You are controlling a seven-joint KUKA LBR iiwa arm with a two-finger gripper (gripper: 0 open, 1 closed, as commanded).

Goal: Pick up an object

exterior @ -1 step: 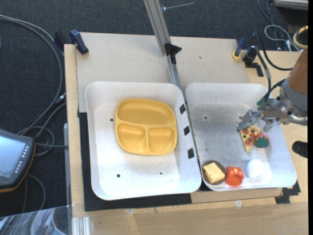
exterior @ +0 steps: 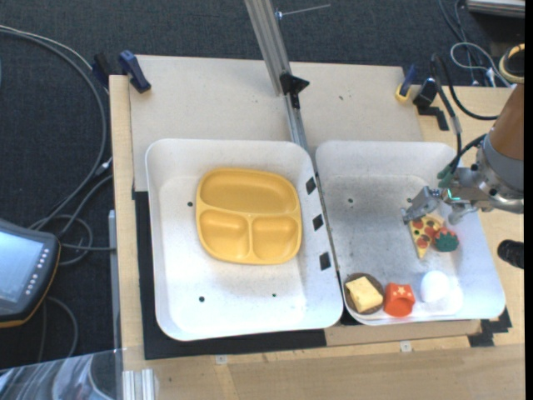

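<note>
Partly cut off at the right edge of the frame, the grey arm (exterior: 508, 140) is reaching into the right bin (exterior: 375, 165), its upper links lying outside the picture. Its gripper (exterior: 426, 207) is hanging low at the right of centre, just above a pizza slice toy (exterior: 423, 236); whether the fingers are spread or closed is too small and cluttered to tell. A green piece (exterior: 448, 242) is sitting just beside the slice. Along the bin's lower edge a yellow block (exterior: 363, 293), a red object (exterior: 400, 299) and a white ball (exterior: 435, 287) are lying. A yellow divided tray (exterior: 248, 216) is resting in the left bin (exterior: 166, 223).
</note>
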